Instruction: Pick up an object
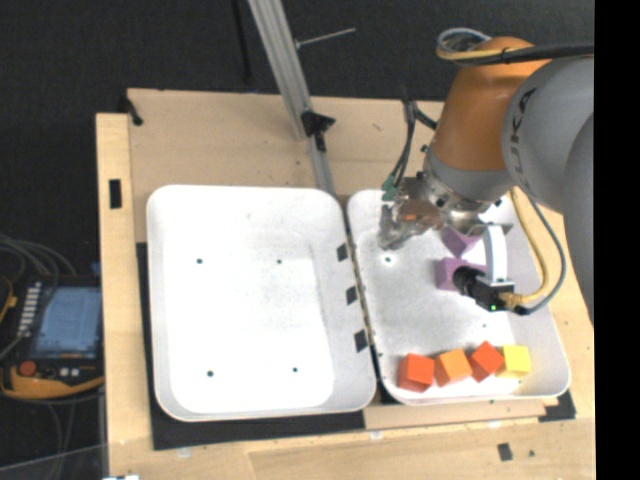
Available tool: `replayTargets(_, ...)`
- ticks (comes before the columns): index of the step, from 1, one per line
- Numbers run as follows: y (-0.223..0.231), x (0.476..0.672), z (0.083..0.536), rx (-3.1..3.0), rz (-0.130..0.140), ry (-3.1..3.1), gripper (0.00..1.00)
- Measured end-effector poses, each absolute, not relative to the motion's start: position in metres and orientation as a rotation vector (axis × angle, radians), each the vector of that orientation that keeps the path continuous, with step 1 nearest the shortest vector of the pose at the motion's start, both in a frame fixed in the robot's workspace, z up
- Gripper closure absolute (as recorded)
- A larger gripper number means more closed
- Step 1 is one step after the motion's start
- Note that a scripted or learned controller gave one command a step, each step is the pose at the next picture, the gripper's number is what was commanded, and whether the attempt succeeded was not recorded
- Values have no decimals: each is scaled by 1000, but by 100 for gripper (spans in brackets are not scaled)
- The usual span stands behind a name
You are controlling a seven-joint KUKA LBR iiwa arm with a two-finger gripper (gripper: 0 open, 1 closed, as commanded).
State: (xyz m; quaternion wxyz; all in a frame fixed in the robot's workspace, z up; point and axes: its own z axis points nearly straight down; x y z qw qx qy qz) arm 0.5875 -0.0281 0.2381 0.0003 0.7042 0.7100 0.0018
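The small purple block (pixel 449 271) looks light and rigid; grip its flat opposite sides. Whether the end effector (pixel 392 236) holds anything, I cannot tell.

Looking down at a slant now on a pale wooden counter (pixel 250 138), its bare boards running light tan across the top and down the left side. Around it, dark floor (pixel 60 48), close to black, with a faint speckled texture like carpet. A slim metal post (pixel 285 63) leans in from the top edge and meets the counter at a small black bracket (pixel 317 124). A thin pale rod (pixel 325 38) lies on the floor just beside that post. Off to the left, on the floor, a handheld control pad (pixel 60 328) with a glowing bluish screen and an orange base, grey cables (pixel 25 258) looping above it. Light is even, no hard shadows.
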Motion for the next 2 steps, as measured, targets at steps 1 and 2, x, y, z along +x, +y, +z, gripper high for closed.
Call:
replayTargets(1, 20, 589, 244, 2213, 4, 2230, 100)
replayTargets(2, 68, 590, 242, 2213, 3, 2228, 100)
